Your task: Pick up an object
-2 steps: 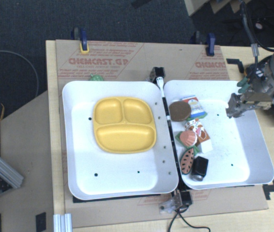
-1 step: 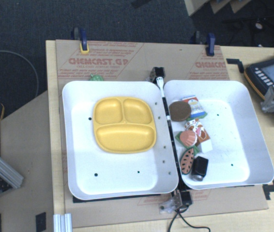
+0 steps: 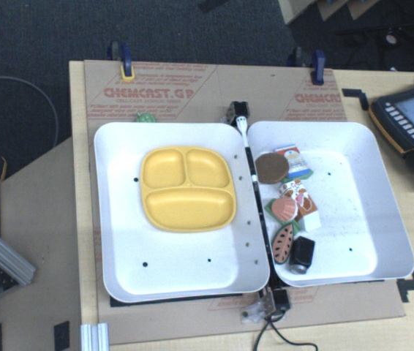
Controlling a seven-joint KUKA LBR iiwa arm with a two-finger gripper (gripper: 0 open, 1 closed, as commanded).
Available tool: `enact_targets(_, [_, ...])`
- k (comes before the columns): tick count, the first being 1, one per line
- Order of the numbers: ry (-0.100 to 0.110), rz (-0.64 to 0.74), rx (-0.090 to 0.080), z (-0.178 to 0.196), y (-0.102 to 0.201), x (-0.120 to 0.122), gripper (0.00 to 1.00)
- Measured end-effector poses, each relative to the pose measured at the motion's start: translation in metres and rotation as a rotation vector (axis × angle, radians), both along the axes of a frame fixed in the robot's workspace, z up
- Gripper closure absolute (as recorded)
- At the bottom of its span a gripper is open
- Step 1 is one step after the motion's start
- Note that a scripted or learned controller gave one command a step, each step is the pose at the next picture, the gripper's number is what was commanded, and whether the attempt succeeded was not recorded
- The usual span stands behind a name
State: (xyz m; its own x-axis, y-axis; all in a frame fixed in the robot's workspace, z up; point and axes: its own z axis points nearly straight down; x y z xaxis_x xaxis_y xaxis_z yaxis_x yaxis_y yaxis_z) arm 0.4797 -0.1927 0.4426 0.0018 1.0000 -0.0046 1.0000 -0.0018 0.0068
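Toys are lying clustered along the right bin's left side; a yellow plate is sitting in the left bin.

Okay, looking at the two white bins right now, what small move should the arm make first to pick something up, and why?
Probably bring the end effector in over the right bin and line up above the black object at the near end of the cluster. The small items all crowd that bin's left side, and the black one has bare floor to its right, so it looks easiest to reach. The left bin holds a wide yellow divided plate, a harder grasp.
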Motion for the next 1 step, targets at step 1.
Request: enact_targets(1, [0.015,0.002,0.008,-0.1064,0.0221,-0.0009,1.00])
